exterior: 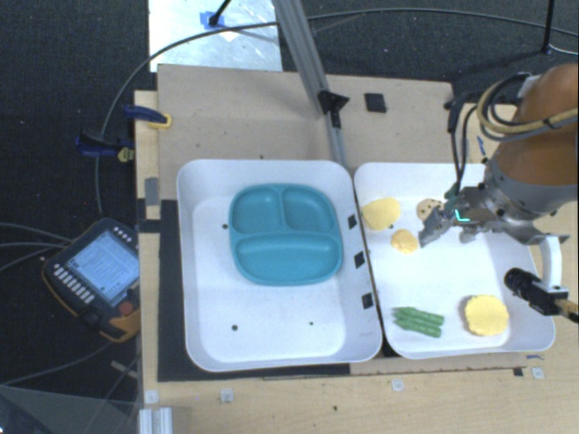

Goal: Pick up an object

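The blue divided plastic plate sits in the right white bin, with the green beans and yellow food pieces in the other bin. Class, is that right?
Not quite: the camera view shows the blue divided plastic plate in the left white bin; the green beans and yellow food pieces lie in the right bin.

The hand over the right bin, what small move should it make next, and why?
Probably a short drop and slide toward the small yellow piece. The hand hangs just right of it in the right bin, holding nothing visible, and that piece lies nearer than the green beans or the round yellow disc.
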`<state>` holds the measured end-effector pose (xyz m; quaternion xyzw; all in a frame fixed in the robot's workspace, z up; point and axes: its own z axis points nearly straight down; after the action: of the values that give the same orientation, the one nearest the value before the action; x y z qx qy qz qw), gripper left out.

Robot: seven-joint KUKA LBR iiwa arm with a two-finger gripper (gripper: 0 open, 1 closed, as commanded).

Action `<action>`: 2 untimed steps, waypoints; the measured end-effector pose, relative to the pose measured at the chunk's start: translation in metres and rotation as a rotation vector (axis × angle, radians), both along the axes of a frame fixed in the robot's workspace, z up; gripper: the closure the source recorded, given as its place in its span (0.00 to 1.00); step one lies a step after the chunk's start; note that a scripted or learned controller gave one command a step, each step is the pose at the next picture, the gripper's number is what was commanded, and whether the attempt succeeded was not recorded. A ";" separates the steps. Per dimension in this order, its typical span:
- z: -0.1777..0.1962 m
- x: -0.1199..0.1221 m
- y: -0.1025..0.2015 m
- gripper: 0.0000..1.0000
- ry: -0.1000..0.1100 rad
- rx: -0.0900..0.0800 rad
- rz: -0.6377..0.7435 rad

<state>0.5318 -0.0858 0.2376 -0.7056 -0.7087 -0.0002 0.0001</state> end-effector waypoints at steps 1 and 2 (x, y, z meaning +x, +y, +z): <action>0.001 0.000 0.000 0.00 -0.002 0.000 0.000; -0.044 -0.001 0.008 0.00 0.003 0.000 -0.002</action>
<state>0.5310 -0.0781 0.1934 -0.7064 -0.7079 0.0009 0.0013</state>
